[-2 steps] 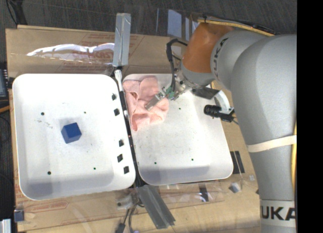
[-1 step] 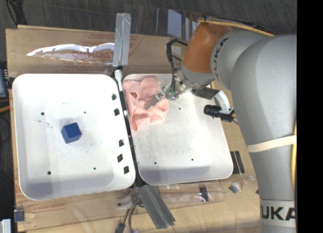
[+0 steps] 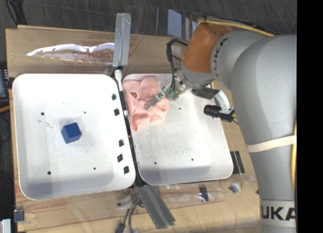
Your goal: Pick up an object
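The crumpled pink cloth (image 3: 145, 103), a soft rumpled heap of fabric, lies in the upper left corner of the right-hand shallow white bin (image 3: 202, 146), pressed up near the divider between the two bins. My two-finger gripper (image 3: 160, 97) is down at its right-hand edge, the fingertips touching or sinking into the folds there. Whether my jaws are spread or pressed together I cannot tell; the tips are small and partly lost against the fabric, and I cannot see cloth clearly pinched between them, so I claim no hold.

I judge the cloth to be light, limp and forgiving. It will not crack or slip away like a hard thing, but it will sag and drape, and a shallow nip on a single thin fold could slide out as I lift. The best place to take hold, I think, is a raised ridge or bunched fold close to where my tips now rest, deep enough that several layers sit between the fingers.

Further out, the bare floor of the right-hand bin stretches below and to the right of the cloth. In the left-hand shallow white bin (image 3: 30, 126) a small blue cube (image 3: 71, 132) sits well apart from me, stiff and easy to square up on, but a long reach away.
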### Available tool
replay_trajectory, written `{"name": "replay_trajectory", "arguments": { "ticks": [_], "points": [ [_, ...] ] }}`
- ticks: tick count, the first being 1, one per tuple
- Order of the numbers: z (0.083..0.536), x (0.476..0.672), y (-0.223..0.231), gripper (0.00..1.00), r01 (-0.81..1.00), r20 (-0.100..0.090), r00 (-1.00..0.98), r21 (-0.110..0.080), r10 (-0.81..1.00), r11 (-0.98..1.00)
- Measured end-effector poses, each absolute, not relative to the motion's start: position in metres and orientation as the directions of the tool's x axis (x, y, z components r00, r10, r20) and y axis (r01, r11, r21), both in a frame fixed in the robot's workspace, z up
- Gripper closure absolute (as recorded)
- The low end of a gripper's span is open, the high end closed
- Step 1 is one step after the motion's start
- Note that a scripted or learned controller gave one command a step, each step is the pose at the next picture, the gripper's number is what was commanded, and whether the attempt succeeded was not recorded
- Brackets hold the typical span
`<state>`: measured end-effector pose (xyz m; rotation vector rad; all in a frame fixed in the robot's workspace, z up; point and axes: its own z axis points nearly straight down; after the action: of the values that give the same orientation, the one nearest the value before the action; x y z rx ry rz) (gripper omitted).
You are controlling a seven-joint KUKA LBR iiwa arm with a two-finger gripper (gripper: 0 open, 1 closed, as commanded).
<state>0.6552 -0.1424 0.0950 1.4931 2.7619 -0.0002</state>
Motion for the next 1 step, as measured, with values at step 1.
{"name": "replay_trajectory", "arguments": {
  "ticks": [1],
  "points": [
    [0.095,0.6552,-0.1424,0.0,0.837,-0.002,-0.548,0.001,0.837,0.548]
  ]
}}
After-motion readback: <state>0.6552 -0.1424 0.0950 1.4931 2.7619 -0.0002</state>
